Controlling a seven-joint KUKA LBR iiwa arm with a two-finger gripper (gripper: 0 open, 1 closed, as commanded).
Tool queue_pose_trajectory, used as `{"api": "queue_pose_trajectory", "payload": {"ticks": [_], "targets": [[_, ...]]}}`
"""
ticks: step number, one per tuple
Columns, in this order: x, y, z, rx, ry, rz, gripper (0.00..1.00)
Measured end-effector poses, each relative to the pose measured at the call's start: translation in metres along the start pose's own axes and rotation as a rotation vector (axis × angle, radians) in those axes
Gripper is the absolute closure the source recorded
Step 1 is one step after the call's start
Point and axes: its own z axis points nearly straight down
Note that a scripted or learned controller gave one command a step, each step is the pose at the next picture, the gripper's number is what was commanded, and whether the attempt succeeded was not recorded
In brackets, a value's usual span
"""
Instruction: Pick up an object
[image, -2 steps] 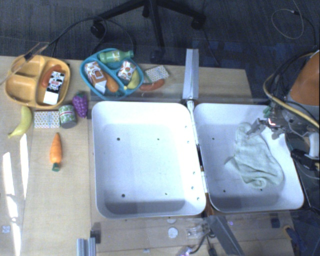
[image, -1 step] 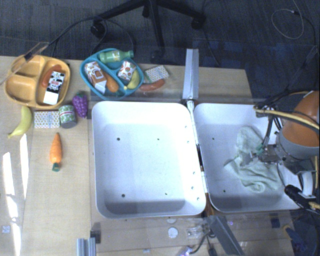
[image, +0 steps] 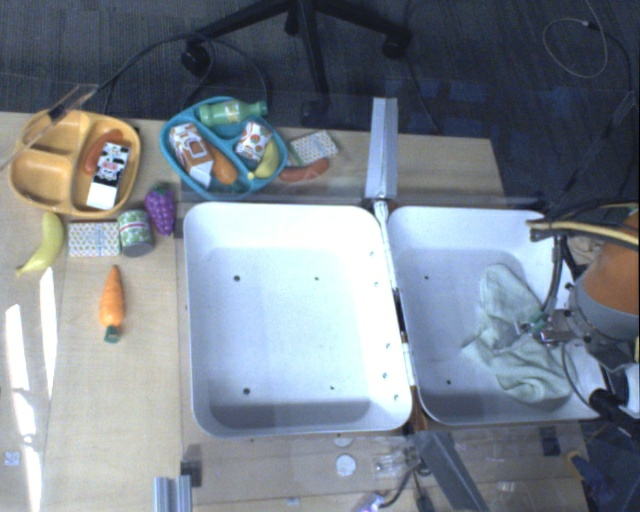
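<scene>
- Nearest the camera, the front rims of two white bins are seen side by side: the left bin (image: 215, 300) and the right bin (image: 440, 250), touching along a shared middle edge.
- A pale crumpled cloth (image: 510, 340) is seen in the right bin, lying on its floor toward the right wall and front corner.
- The gripper (image: 530, 330) is seen low over the cloth, at or just beside its upper folds, with the grey arm (image: 605, 300) and its orange band reaching in from the right.
- Whether the tool is spread or closed cannot be told; the tips are too small and blurred against the fabric, so no hold on the cloth can be claimed.
- The step in hand is judged to be the grasp on the cloth. It would be done well if a raised fold is pinched rather than flat fabric, and the lift taken straight up.
- The right wall and front rim lie near the cloth, so sideways travel is best avoided; open floor is left toward the middle edge.
- Toy food (image: 225, 145) is laid out on the bench beyond the bins, well apart from the work.
</scene>
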Motion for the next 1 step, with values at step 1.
{"api": "queue_pose_trajectory", "payload": {"ticks": [1], "targets": [[-0.0053, 0.0782, 0.0036, 0.007, 0.002, 0.051, 0.00]]}}
